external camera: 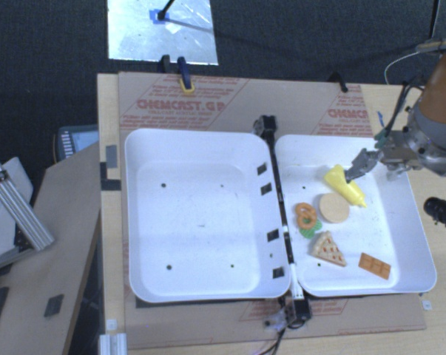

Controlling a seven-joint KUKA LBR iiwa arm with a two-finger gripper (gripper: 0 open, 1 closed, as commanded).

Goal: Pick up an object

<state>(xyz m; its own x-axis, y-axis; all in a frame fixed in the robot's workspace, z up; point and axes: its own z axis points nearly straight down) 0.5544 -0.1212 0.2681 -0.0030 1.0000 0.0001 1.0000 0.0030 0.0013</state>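
Gripper: we see our gripper (356, 170) low in the right bin (415, 272), with the grey arm (430, 135) coming in behind it from the right.
Fingers: we cannot tell if they are apart or closed. The view is too small and dark there.
Holding: we do not see any toy between the fingers, so we do not say it holds one.
Nearest toy: the yellow toy (347, 186) lies right at the tip, maybe touching it. We cannot tell for sure.
Next toy out: the round tan disc (334, 208) sits just past the yellow toy, touching it or very close.
Further out: the orange and green ring (307, 219), the pizza slice (328, 250) and the brown cracker (375, 265) lie farther from the tip, toward the front of the bin.
Far side: the left bin (134, 220) is well away from the tip.
Step now: we think we are going for the yellow toy.
How to do it well: we should put one finger on each long side of the yellow toy, not on its pointy end. We should go down slowly, squeeze, then lift straight up.
Watch out: the disc is close, so a finger could bump it. The yellow toy looks smooth and could slip out.
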